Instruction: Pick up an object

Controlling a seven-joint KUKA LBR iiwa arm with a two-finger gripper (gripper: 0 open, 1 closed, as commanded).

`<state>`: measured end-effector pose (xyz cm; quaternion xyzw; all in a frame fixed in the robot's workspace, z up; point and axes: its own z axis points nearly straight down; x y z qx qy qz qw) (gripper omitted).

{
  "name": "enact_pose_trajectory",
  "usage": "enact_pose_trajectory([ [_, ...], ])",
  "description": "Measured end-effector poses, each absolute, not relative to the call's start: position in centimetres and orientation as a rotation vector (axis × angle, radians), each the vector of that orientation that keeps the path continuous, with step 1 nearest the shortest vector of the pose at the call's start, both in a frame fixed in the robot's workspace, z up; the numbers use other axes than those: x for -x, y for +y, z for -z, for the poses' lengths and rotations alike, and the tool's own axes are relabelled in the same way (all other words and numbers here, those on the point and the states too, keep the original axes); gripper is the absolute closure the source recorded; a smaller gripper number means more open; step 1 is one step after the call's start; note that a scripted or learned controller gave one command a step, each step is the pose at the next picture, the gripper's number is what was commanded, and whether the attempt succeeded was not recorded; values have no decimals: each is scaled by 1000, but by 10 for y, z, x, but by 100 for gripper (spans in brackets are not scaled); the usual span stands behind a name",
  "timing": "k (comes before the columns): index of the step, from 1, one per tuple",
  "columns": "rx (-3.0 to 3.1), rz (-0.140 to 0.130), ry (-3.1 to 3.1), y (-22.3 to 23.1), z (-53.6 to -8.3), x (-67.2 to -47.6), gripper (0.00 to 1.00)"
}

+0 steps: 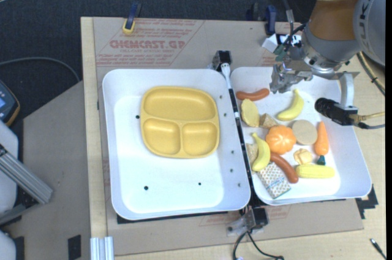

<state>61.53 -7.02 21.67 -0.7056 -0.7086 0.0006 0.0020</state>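
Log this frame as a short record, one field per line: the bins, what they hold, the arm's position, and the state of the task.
left bin: holds a yellow divided plate
right bin: holds toy food in a loose pile
items seen: orange, two bananas, carrot, two sausages, corn cob, small patterned box
gripper: over the far end of the right bin, beside the upper banana
jaws: state not readable from this view
task state: nothing seen held; no item lifted yet

Single fixed camera above bench point(92, 130), slanted downward, both bins point(122, 148) framed.
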Motion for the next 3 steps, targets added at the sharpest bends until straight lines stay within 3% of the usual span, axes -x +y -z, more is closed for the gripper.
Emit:
enact_pose_trajectory([
  [2,2210,2,-2227,55,-223,-600,100],
  [3,2215,2,-2226,89,-225,-595,100],
])
